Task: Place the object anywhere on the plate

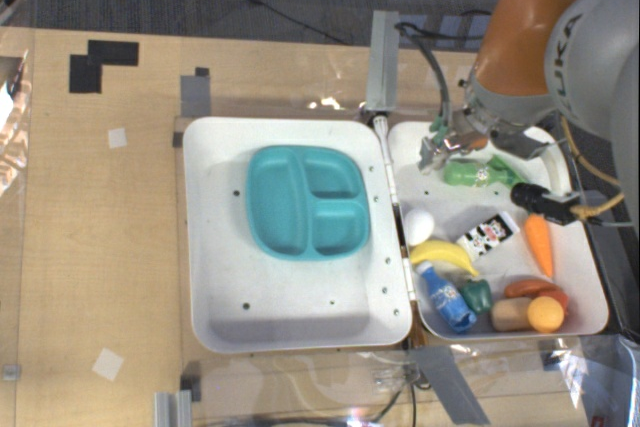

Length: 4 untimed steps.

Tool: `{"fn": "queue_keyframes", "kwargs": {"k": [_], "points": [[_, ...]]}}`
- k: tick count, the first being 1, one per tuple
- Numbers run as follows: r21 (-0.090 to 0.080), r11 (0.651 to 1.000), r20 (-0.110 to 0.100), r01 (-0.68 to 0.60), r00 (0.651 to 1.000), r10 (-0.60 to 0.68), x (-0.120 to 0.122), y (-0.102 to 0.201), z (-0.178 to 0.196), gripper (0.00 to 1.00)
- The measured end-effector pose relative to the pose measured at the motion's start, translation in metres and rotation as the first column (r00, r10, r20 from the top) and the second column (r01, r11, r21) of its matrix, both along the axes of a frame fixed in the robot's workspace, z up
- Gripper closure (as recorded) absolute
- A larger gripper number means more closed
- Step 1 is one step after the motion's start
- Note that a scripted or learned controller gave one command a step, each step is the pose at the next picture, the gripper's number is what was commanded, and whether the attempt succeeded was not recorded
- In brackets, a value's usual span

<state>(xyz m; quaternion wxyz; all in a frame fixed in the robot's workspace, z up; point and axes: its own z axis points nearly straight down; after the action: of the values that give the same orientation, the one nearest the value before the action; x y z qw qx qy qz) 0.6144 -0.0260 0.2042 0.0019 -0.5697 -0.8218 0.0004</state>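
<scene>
A teal divided plate (305, 201) lies in the left white bin (225, 305) with nothing on it. My gripper (436, 151) hangs over the far left corner of the right bin (592, 305), under the orange wrist band. A green object (480, 174) lies just right of the gripper and below it; whether they touch cannot be told. Nothing shows between the gripper's tips.
The right bin also holds a white egg (418, 223), a banana (445, 257), a blue bottle (447, 299), a black-and-white box (487, 236), a carrot (539, 246) and an orange ball (546, 314). A metal divider (381, 75) stands behind the bins.
</scene>
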Motion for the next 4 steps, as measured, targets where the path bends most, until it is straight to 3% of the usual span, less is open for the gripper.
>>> {"fn": "queue_keyframes", "kwargs": {"k": [1,2,3,4], "points": [[-0.002,0.984,0.015,-0.177,0.984,0.177,0.052,0.063,0.058,1.00],[-0.003,0.922,0.007,-0.386,0.922,0.386,0.055,0.043,-0.017,1.00],[0.002,0.995,0.008,-0.095,0.995,0.095,0.013,0.125,-0.019,1.00],[-0.001,0.996,0.008,-0.090,0.996,0.090,0.014,0.121,-0.019,0.00]]}}
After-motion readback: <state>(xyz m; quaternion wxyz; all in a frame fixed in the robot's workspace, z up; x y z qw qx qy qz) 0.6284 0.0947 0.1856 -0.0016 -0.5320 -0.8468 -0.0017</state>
